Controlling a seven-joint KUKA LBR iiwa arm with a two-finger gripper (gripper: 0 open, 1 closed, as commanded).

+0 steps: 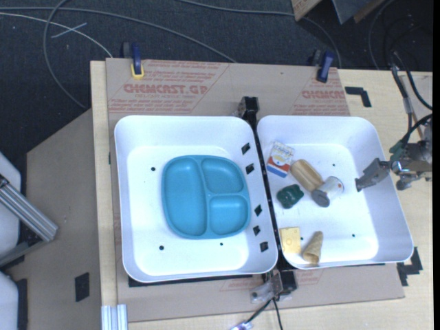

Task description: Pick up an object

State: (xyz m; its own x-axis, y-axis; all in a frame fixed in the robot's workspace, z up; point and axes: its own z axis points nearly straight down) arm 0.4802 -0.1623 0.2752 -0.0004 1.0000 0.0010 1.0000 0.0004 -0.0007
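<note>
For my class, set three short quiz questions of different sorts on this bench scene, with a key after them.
1. True or false: the blue divided plate lies in the left bin.
2. Which thing lies nearest the right bin's front edge?
A. the dark green object
B. the ice-cream cone
C. the red, white and blue packet
3. Fill in: the gripper is over the right bin's ____ side, apart from the objects.

Key
1. True.
2. B; the cone lies beside the yellow block at the front.
3. Right; the tan cylinder and grey piece lie towards the middle.
</note>
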